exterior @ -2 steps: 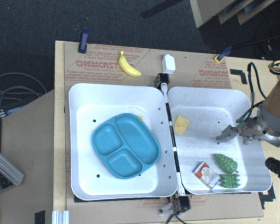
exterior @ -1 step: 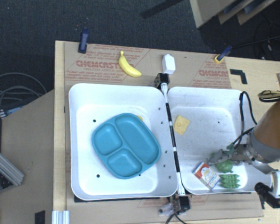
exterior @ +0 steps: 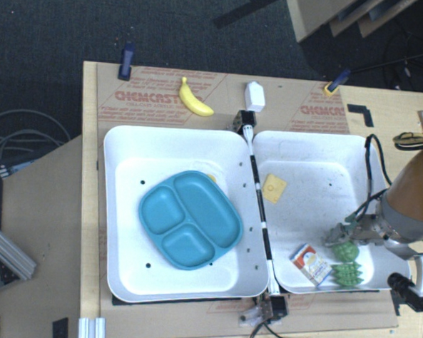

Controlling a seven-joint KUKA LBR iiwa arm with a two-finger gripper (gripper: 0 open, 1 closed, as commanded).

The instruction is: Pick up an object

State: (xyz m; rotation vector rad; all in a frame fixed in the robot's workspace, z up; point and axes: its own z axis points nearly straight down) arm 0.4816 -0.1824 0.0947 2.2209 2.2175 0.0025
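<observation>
A yellow banana [exterior: 195, 100] lies on the bench [exterior: 151, 97] near its far edge, behind the left bin [exterior: 117, 195]. Blue clamps [exterior: 126, 61] grip that far edge. Grey cables [exterior: 20, 146] coil on the floor left of the bench.

Your arm [exterior: 413, 195] cut off at the right edge, yellow scrap [exterior: 209, 177] half hidden behind the blue plate [exterior: 188, 217] far left of the jaws, packet [exterior: 311, 264] print too small to read

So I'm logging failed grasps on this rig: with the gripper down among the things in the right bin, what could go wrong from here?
1. The gripper sits right at the green toy, which lies against the small packet; closing may nudge both.
2. They lie near the right bin's front wall, leaving little room.
</observation>
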